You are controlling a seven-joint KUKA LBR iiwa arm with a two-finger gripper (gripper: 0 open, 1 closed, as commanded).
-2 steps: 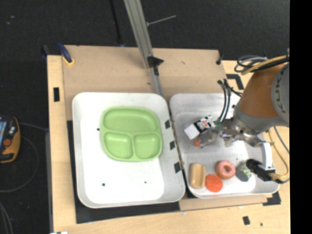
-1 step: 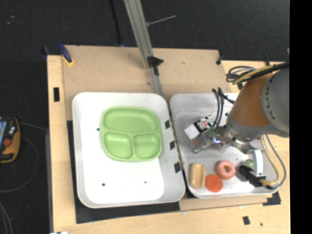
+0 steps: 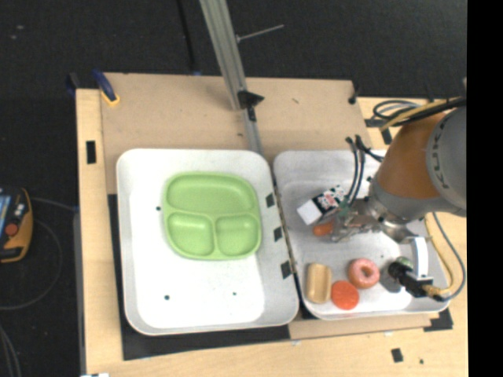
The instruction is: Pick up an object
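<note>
A KUKA arm, its orange band showing at the right of the frame, reaches into the right-hand white bin on a wooden desk. Its gripper sits low over the middle of that bin. From this slanted overhead angle it cannot be told whether the gripper is open or closed, or whether it has hold of anything.

A small orange piece lies just left of the gripper's tip, close enough that contact cannot be ruled in or out. A white and black box lies tilted just above it, toward the centre of the bin. Along the bin's lower edge three more items lie in a loose row. A tan roll is at the lower left, with a red-orange round just beside it. A pink doughnut is to the right and slightly higher, below the gripper and apart from it.

The left-hand white bin touches the right one along their shared side at the centre of the frame. It holds a green divided plate in its upper half, lying flat with one large compartment above two smaller ones.

A grey metal post runs from the top of the frame down toward the gap between the bins.
</note>
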